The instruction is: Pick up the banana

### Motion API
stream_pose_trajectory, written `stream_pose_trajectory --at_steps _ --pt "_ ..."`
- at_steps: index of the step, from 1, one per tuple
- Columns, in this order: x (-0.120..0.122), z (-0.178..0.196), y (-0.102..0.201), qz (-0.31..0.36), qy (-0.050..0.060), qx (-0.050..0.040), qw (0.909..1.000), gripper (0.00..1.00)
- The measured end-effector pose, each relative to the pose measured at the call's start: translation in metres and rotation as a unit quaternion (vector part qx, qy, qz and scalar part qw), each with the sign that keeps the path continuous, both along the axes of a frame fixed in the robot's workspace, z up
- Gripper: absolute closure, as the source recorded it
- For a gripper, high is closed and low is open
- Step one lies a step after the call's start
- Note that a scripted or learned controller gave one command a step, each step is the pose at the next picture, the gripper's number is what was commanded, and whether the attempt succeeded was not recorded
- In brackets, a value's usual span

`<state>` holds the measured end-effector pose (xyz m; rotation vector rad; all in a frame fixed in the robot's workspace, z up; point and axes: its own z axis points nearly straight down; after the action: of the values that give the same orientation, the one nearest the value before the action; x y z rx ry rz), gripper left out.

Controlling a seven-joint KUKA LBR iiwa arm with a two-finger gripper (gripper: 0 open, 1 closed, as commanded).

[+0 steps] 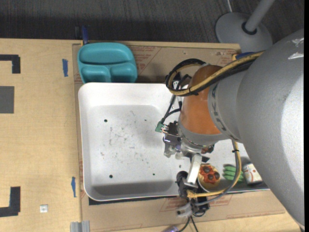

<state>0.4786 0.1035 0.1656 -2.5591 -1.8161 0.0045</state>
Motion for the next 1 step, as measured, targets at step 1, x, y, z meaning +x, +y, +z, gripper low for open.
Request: stream_pose_trajectory --at_steps 1 --pt "0.0015 -0.0790 0.0609 0.035 -0.003 0.0005 0.9994 1.00"
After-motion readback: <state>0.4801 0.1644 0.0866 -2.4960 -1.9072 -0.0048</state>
